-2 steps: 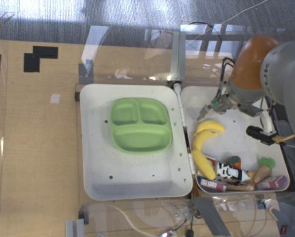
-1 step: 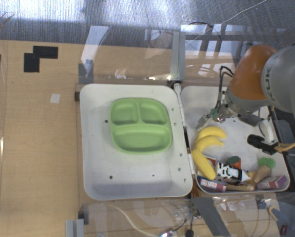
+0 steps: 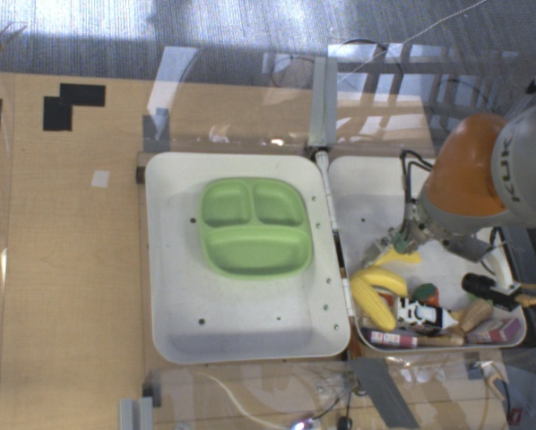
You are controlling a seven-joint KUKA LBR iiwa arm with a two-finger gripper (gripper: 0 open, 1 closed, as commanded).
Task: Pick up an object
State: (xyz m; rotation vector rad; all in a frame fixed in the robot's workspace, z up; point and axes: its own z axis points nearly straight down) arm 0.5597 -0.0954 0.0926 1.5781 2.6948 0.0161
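Banana (image 3: 381,280) in right bin (image 3: 367,206), just below-left of claw (image 3: 404,240); long axis runs left-right. Claw state: cannot tell, arm hides it.

Objects lie heaped in the lower right of the frame: a yellow banana (image 3: 382,281) on its side, a corn cob (image 3: 372,305) touching it below, and a pink bar (image 3: 418,339) along the bottom.

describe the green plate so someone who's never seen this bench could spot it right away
Two shallow white bins sit side by side; look in the left bin. The green plate lies flat near its middle, alone there. It is light green with three compartments, unlike the small mixed items piled in the right bin.
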